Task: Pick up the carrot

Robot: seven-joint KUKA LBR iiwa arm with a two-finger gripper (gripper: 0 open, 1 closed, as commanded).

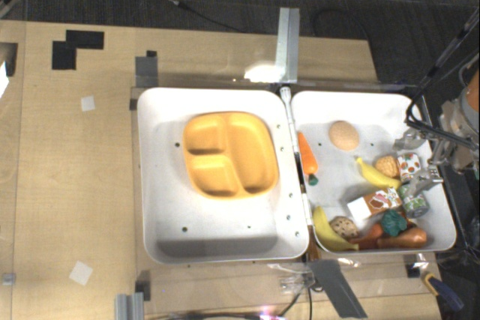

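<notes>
Carrot (306, 156) flat vs right bin's (375, 98) left wall, awkward approach; gripper (424, 161) far right, finger state can't tell.

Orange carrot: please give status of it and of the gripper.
Gripper at right bin's right edge, away from carrot. Orange carrot with green top lying along right bin's left wall, untouched. Nothing on it.

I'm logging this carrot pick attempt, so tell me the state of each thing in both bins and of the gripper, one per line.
Orange toy carrot with green tip: lying flat along the right bin's left wall, not held.
Yellow three-compartment plastic plate: upright in the left white bin.
Round tan bun: resting apart from the others.
Two-finger gripper: low over the right white bin's right side, away from the carrot.
</notes>
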